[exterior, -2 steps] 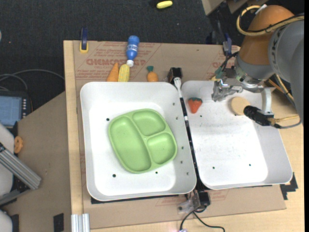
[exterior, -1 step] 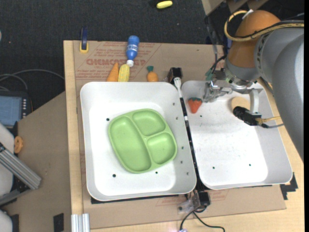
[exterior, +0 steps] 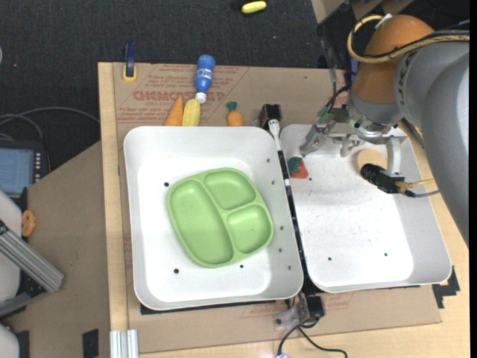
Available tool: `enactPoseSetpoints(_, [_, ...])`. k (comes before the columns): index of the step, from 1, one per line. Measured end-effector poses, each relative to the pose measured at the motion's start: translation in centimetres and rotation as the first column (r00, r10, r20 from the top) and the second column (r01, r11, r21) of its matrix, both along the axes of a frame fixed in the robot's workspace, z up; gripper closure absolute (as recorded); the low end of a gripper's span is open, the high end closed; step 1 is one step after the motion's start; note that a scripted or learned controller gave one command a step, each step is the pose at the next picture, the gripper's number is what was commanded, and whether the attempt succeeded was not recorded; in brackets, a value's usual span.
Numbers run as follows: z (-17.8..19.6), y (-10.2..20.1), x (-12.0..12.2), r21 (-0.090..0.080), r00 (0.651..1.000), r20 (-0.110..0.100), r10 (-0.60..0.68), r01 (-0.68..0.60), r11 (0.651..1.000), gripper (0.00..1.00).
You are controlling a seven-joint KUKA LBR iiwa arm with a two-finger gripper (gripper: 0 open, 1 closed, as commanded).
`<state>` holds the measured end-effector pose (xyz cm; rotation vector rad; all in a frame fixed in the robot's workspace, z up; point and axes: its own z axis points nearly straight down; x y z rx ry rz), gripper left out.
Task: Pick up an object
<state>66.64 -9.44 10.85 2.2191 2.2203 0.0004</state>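
Bins (exterior: 149,274), two: one green tray (exterior: 220,216), one small, perhaps strawberry-like, toy (exterior: 298,168).

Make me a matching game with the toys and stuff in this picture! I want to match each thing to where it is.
Things:
1. green divided plate
2. small red and green toy
3. toy corn cob
4. yellow toy

Places:
A. on the dark floor beyond the bench
B. in the left bin
C. on the cardboard behind the bins
D. in the right bin, near its left wall

Pairs: 1-B, 2-D, 3-C, 4-A
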Motion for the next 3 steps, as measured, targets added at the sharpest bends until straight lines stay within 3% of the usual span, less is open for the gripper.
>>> enactPoseSetpoints(1, [-2.49,0.34,-0.04,0.002,1.000,-0.005,0.000,0.000,1.000,0.00])
enactPoseSetpoints(3, [-2.36,0.32,0.00,0.001,1.000,-0.004,0.001,-0.001,1.000,0.00])
